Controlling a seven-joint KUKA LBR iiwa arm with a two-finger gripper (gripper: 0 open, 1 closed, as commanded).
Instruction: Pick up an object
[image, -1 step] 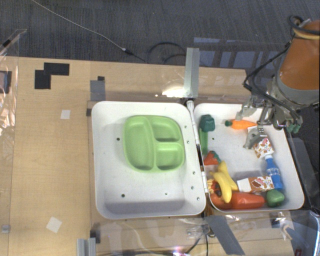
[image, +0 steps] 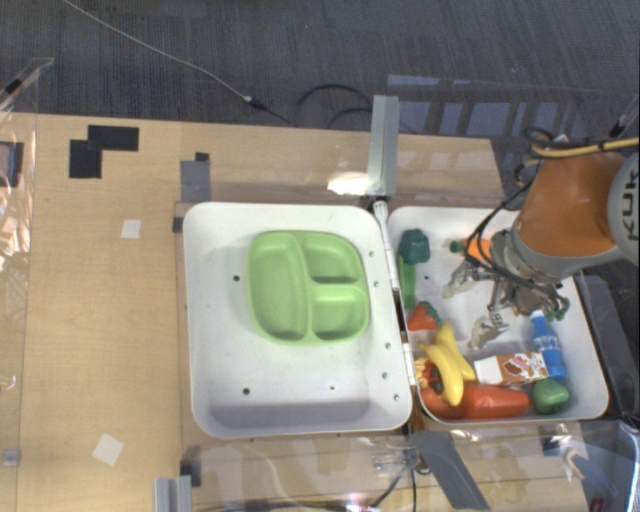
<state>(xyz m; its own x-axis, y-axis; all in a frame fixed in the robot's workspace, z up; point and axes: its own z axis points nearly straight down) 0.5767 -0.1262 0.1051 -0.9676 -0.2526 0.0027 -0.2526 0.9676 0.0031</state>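
In the right bin (image: 596, 395), your tool (image: 497, 312) hangs with fingers spread, gripping nothing, above bare floor beside the banana (image: 449, 363) at the near edge. You're mid-approach; next, lower squarely onto it and clench.

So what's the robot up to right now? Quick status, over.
Hand low in the right bin, nothing seen between its fingers. Banana, blue bottle, carton lying close by. Green tray alone in left bin.

I see even, bright overhead light | glare patch on the counter (image: 347, 184) near the divider post | soft shadows inside the left bin (image: 215, 330) | slightly soft focus
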